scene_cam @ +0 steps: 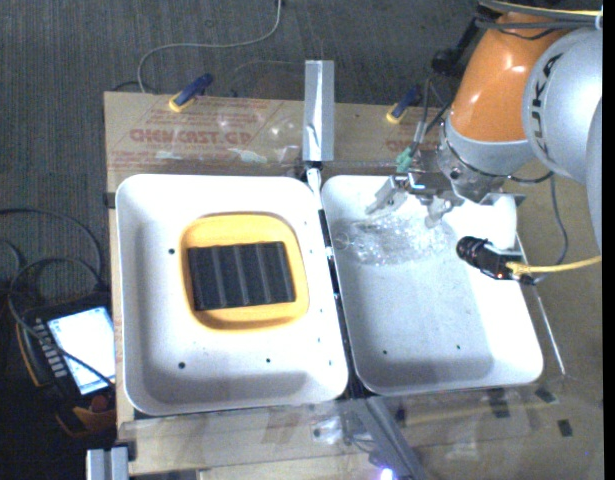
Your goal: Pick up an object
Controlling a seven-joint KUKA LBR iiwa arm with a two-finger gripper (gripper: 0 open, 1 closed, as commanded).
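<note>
Bins are sitting side by side on the bench. Left bin (147,268) is holding a yellow-orange tray-like object (245,270) with a dark ribbed insert, lying flat at the middle of the floor, slightly toward the far side. Right bin (447,348) is holding a clear, crinkled plastic object (392,240) in its far-left part, close to the dividing rim; its outline is fading into the white floor and is hard to trace.

Gripper (415,200) is hanging over the far end of the right bin, just above the clear plastic. Two pale fingers (384,198) are pointing down and spreading apart, so the jaws are reading as open, with nothing visibly between them. Whether the tips are touching the plastic cannot be told.

Arm's orange band and grey casing are running off the right edge, covering the far-right corner of the right bin. A small black cylindrical part (477,252) with a yellow cable is showing over that bin's right side.
</note>
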